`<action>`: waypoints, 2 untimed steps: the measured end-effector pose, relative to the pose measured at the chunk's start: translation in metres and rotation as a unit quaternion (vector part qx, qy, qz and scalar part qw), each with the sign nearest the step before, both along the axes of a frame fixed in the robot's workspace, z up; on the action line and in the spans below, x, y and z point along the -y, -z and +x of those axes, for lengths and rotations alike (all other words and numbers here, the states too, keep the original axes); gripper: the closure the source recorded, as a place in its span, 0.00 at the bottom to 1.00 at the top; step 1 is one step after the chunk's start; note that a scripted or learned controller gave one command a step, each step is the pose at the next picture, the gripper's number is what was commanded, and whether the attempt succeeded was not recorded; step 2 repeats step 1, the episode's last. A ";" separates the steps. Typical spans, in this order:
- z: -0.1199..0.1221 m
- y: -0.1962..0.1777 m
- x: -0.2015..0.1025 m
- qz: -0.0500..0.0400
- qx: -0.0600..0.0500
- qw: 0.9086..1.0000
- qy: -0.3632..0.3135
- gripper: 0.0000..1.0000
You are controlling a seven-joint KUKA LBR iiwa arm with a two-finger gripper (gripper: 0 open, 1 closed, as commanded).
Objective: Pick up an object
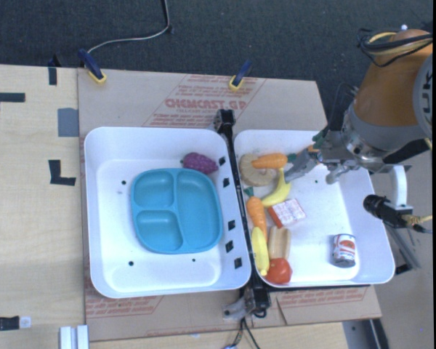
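My fingers (296, 167) hang low over the right bin (370, 267), near its far wall, pointing toward the heap along the divider. The wrist bulk blurs them from up here, so I cannot tell how wide they stand, and nothing shows between them. So I'd call this the approach: hovering, nothing picked yet. Just beside the tips lies a banana (278, 193), curved, smooth yellow plastic by the look of it, and just past it an orange carrot (269, 161), a tapered stick resting on a flat tan disc (256, 176). Either one is my likeliest target. The banana's curve should sit well across a pinch, if I come down square on its middle and not on the slick taper of the carrot. Next move, I judge: drop straight down, straddle, close. Further along the divider are a second carrot (255, 211), a red-and-white packet (287, 211), flat and thin, a bun-like piece (279, 241), a round glossy tomato (278, 270). A small can (343, 249) stands well apart, alone. Over in the left bin (102, 267) are a blue divided plate (178, 209) and a knobbly purple bunch of grapes (200, 162).
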State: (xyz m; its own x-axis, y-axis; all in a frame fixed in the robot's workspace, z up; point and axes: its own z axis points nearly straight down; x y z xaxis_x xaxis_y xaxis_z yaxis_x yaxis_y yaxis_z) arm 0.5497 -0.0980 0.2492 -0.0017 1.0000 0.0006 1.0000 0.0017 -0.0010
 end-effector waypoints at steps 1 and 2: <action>0.059 0.148 -0.004 0.000 -0.002 1.000 0.000 0.00; 0.059 0.148 -0.004 0.000 -0.002 1.000 0.000 0.00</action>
